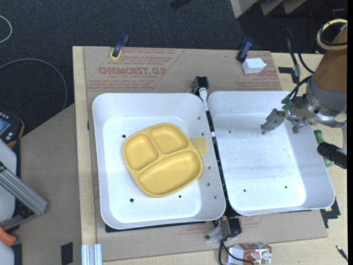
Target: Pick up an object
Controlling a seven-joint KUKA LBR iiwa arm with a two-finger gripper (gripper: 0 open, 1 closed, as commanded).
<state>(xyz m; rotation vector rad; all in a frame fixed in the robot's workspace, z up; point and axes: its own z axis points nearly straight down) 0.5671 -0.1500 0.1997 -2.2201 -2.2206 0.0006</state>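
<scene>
Over the right bin (pixel 309 195), toward its far right corner: the tool (pixel 282 120), hanging off the grey arm (pixel 331 87) that comes in from the right. Two grey fingers show, splayed apart, one reaching left toward the bin's middle, the other nearer the wrist. Nothing between them; the tool is open and has hold of nothing.

Only candidate for pickup: the yellow divided plate (pixel 161 159). It lies flat in the left bin (pixel 105 148), roughly central, three compartments up, turned at a slant. One corner sits near the rim shared with the right bin.

From the tool, the plate lies to the left and nearer the camera, across the black divider strip (pixel 212 142) between the bins. Well apart.

Judgement: the coming move is a leftward crossing over that divider, then a descent. Plate edge nearest the divider looks the closest grip point; the plate's flat, shallow rim may be hard to pinch.
</scene>
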